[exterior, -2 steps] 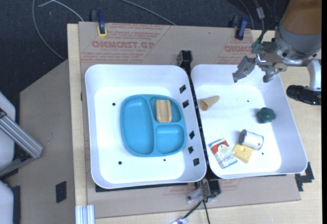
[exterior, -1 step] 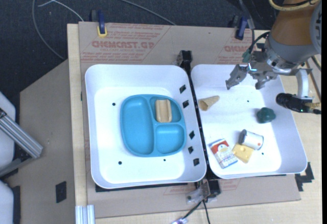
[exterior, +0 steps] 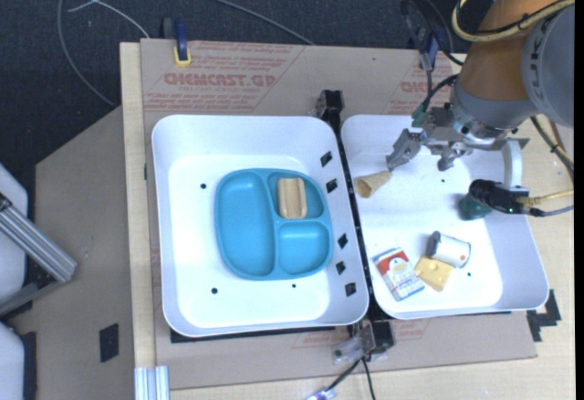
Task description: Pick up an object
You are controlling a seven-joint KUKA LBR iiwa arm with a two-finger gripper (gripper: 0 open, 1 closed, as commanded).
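1. 2 white bins side by side on the desk point(exterior: 137, 206): left bin point(exterior: 182, 279), right bin point(exterior: 511, 284).
2. Left bin: 1 blue divided tray point(exterior: 246, 225) w/ 3 compartments; 1 tan bread-like block point(exterior: 292, 197) lies in the upper-right compartment.
3. Right bin, 5 loose items: 1 tan cone-shaped piece point(exterior: 372, 184) near the bin's left wall; 1 dark green item point(exterior: 476, 205) toward the right side; 1 red-and-white packet point(exterior: 394, 270), 1 yellow wedge point(exterior: 435, 274) and 1 grey-and-white cylinder point(exterior: 449, 248) clustered near the front, the wedge just beside the packet and touching or nearly touching the cylinder.
4. 1 arm point(exterior: 511, 33), grey w/ orange band, reaches in from the right over the right bin's back half.
5. Gripper point(exterior: 424, 152) low over the bin; fingers point(exterior: 401, 152) look spread apart, nothing seen between them.
6. Nearest item to the fingers: the cone piece, just beside the left fingertip; contact can't be judged.
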